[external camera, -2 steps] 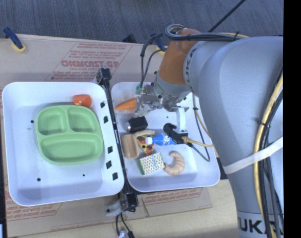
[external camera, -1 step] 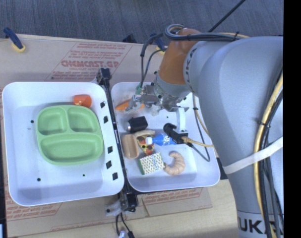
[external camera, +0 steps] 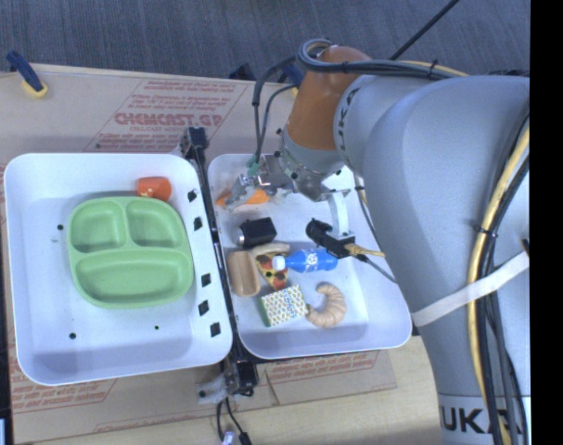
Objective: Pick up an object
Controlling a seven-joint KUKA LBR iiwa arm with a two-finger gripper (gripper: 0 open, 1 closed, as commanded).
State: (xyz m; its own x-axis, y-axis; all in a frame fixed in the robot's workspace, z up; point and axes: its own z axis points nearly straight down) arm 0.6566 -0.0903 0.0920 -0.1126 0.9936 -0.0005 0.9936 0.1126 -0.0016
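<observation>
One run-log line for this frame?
arm: over right bin | end effector: above orange toy | grip: unclear | left bin: green plate

Plastic, cardboard and painted metal

Both white bins (external camera: 21,341) look like smooth, faintly glossy plastic; the green divided plate (external camera: 130,253) is matt plastic; printed brown cardboard (external camera: 170,109) lies beneath; the grey arm (external camera: 429,202) has a smooth satin finish.
</observation>
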